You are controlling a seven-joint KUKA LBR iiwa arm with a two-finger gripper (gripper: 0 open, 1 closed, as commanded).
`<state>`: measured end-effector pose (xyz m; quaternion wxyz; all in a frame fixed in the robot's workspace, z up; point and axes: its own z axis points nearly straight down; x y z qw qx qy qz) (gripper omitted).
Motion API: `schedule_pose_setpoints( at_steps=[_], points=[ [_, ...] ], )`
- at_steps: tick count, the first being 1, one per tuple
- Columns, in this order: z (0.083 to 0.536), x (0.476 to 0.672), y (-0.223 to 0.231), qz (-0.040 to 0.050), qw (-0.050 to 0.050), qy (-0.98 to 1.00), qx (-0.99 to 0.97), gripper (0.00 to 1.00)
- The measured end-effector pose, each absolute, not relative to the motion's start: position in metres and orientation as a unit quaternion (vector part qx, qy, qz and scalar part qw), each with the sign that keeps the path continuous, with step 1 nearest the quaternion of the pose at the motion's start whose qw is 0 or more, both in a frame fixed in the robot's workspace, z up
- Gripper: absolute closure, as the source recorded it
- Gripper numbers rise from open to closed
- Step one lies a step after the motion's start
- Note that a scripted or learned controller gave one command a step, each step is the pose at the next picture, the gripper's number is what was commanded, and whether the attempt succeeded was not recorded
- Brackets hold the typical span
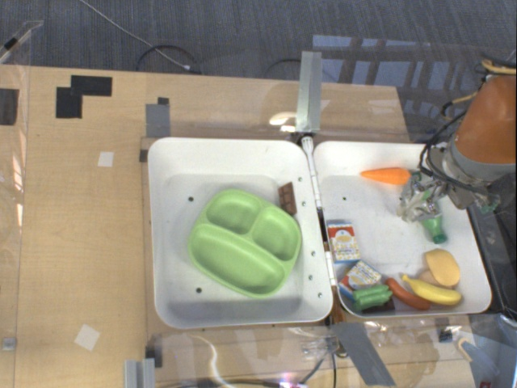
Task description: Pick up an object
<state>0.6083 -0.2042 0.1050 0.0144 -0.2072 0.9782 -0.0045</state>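
Note:
My gripper point(418, 201) hangs over the right part of the right bin point(380, 217), below the arm's orange band point(489, 124). An orange carrot point(386, 175) lies just to its upper left. A small green bottle-like item point(436, 229) lies just below and right of it, apart from the gripper as far as I can see. Nothing visibly hangs from the gripper.
Along the right bin's front lie a yellow banana point(434, 291), a tan potato-like piece point(442, 266), a red sausage-like piece point(404, 293), a green item point(371, 298) and two small cartons point(343, 242). The left bin point(174, 184) holds a green divided plate point(245, 241) and a brown bar point(287, 199).

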Motion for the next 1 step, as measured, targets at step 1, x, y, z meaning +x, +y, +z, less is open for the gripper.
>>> schedule_pose_setpoints(
  at_steps=[1],
  points=[
    [0.2763, 0.6184, -0.1755, -0.0036, 0.012, 0.994, -0.11, 1.0]
  ],
)
